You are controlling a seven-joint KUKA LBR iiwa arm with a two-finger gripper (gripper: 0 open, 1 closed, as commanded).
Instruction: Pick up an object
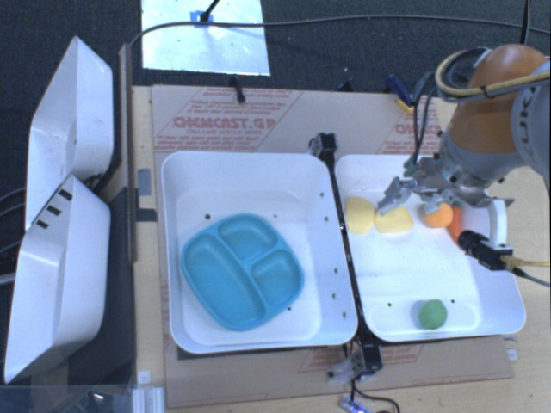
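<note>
Dark carpet around bench [258, 114] | left bin [250, 172]: blue divided plate [243, 269] | right bin [482, 312]: two yellow pieces [379, 218], orange piece [439, 216], green ball [432, 313] | tool [405, 192] just above yellow pieces; spread of its tips cannot be told

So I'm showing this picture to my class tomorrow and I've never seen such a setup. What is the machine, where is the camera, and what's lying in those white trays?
The camera is fixed above the bench, looking down at a slant. The machine is a robot arm, grey with an orange band, reaching in from the right. Its gripper is low over the right bin, just above two pale yellow pieces. An orange object lies beside them, partly under the arm, and a green ball sits nearer the front. The left bin holds a blue divided plate. Nothing can be seen held, and the picture doesn't settle how the jaws stand.
</note>
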